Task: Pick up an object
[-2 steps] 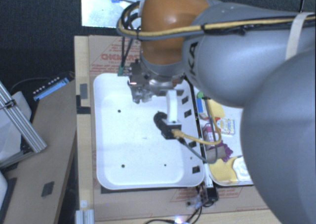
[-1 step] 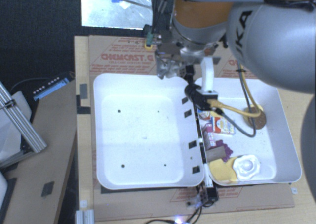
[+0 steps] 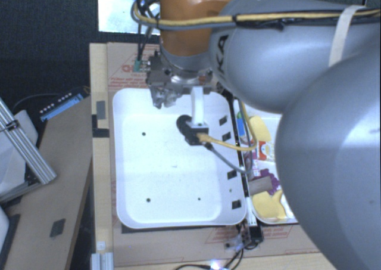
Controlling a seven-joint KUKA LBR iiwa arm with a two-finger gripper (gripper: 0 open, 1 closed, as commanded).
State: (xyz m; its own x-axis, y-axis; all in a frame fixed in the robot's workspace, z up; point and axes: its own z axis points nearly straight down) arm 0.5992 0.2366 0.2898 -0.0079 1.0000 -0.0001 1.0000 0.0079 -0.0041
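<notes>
We see a smooth white plastic bin point(image 3: 155, 179). The gripper point(image 3: 164, 99) looks like dull metal, and the arm's point(image 3: 280, 66) grey shell is glossy.

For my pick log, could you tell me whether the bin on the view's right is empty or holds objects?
Holds objects: a yellow piece and a purple item show; the arm hides the rest.

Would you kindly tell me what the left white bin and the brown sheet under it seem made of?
The left white bin looks like moulded plastic: smooth, slightly glossy, with rounded corners. The brown sheet beneath is probably matte cardboard, judging by its tan colour and red print.
</notes>
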